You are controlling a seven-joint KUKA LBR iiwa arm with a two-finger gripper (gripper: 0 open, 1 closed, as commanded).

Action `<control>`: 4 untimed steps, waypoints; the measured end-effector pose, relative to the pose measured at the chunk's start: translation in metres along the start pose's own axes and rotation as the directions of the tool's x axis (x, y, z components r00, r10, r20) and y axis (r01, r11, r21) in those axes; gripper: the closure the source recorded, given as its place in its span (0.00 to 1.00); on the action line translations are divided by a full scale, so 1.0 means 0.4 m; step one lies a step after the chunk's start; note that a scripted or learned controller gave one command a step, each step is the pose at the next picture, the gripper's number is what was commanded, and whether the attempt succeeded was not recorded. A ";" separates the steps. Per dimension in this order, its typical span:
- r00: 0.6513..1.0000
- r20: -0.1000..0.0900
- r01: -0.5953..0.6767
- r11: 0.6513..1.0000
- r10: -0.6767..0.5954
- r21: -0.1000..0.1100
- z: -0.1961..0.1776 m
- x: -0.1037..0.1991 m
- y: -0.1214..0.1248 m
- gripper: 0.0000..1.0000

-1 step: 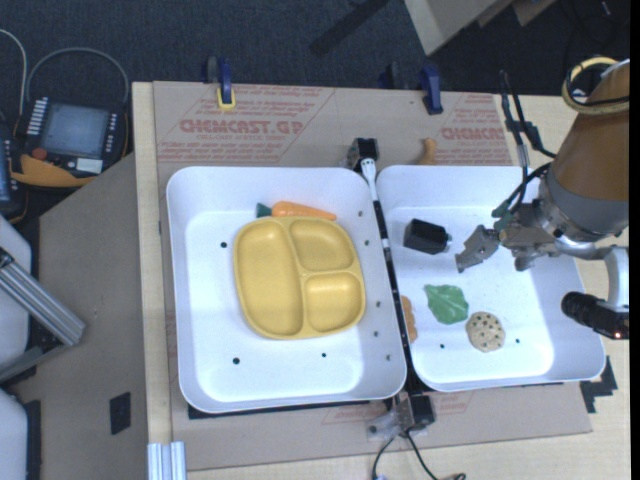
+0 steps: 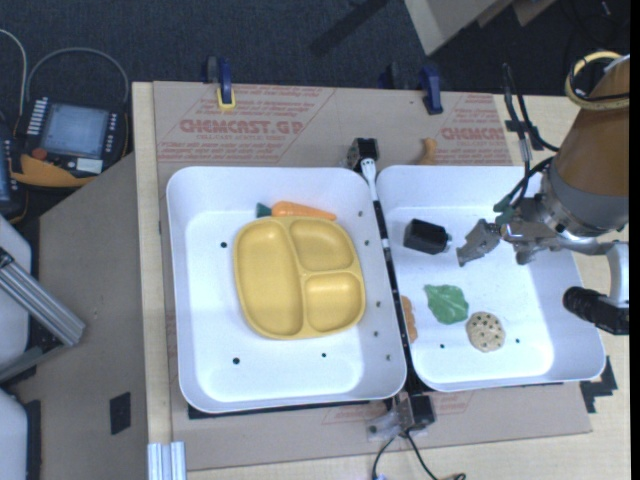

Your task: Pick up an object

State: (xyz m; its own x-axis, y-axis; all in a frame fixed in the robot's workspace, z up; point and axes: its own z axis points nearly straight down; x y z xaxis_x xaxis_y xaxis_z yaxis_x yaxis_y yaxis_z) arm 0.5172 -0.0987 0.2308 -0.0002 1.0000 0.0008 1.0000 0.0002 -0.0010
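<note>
In the right bin (image 2: 535, 363) lie a black block (image 2: 425, 236) at the upper left, a green leafy piece (image 2: 446, 302) in the middle and a round speckled cookie (image 2: 486, 331) below it. My gripper (image 2: 501, 247) hangs over the bin's upper middle, just right of the black block and above the green piece. Its two fingers (image 2: 477, 244) are spread apart, so it is open with nothing between them. The left bin (image 2: 200, 298) holds a yellow divided plate (image 2: 298, 274) and an orange carrot (image 2: 300, 210) at the plate's far edge.
A small orange-brown piece (image 2: 408, 318) lies along the seam between the bins. Another small orange item (image 2: 428, 149) sits on the cardboard behind the right bin. Blue clamps (image 2: 224, 80) hold the cardboard's back edge. A black part (image 2: 597, 310) juts in at the right.
</note>
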 end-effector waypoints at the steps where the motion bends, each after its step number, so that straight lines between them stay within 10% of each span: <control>1: 1.000 -0.001 -0.002 1.000 0.002 0.006 0.139 -0.025 -0.003 0.00; 3: 1.000 -0.001 -0.002 1.000 0.002 0.002 0.368 -0.048 -0.005 0.00; 4: 1.000 0.002 -0.002 1.000 0.002 -0.008 0.333 -0.050 0.001 1.00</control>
State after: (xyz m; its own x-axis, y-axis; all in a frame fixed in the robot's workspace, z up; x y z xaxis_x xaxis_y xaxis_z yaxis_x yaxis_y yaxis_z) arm 0.5175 -0.1186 0.0974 0.0018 1.0000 -0.0017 1.0000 -0.0018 0.0071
